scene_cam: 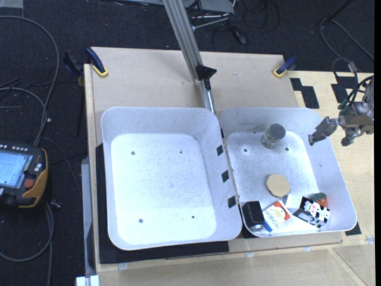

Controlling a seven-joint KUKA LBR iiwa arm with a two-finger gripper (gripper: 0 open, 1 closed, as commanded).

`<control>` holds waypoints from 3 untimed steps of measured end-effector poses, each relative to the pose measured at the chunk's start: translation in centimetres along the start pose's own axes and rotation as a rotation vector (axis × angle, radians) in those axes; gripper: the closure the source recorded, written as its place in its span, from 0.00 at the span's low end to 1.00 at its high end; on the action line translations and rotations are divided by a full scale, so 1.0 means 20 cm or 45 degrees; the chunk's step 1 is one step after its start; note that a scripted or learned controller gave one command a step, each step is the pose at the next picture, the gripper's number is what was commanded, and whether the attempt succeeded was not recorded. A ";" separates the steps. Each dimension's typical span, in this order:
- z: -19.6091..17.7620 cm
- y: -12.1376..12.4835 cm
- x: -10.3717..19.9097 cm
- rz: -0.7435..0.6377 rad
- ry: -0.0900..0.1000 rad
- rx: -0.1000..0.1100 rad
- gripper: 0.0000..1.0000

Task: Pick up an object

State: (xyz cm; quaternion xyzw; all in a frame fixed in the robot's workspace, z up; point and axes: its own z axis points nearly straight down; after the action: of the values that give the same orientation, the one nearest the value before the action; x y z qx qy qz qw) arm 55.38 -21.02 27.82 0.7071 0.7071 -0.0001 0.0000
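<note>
The right bin [324, 159] holds several objects. A grey-green cylinder [274, 135] stands near its back. A flat tan disc [278, 185] lies in the middle. Along the front lie a black block [253, 213], a red and white packet [277, 213] and a black and white patterned item with a red-orange bit [314, 208]. My gripper [334, 133] hovers over the right bin's right rim, well to the right of the cylinder. Its two fingers [321, 130] are spread apart, open, with nothing between them.
The left bin [107, 159] sits beside the right one. A slanted metal pole [186, 34] rises from the back of the bench between the bins. Yellow clamps [99, 70] hold the board's back corners. A teach pendant [21, 174] lies on the floor at left.
</note>
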 end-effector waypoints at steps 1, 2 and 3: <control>0.23 -0.04 0.01 0.000 0.001 0.005 0.00; 0.50 -0.09 0.04 0.000 0.001 0.004 0.00; 0.80 -0.12 0.04 0.000 0.002 0.006 0.00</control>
State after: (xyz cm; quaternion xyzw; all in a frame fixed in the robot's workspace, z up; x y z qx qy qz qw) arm 52.89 -20.15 11.80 0.7072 0.7070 -0.0011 -0.0020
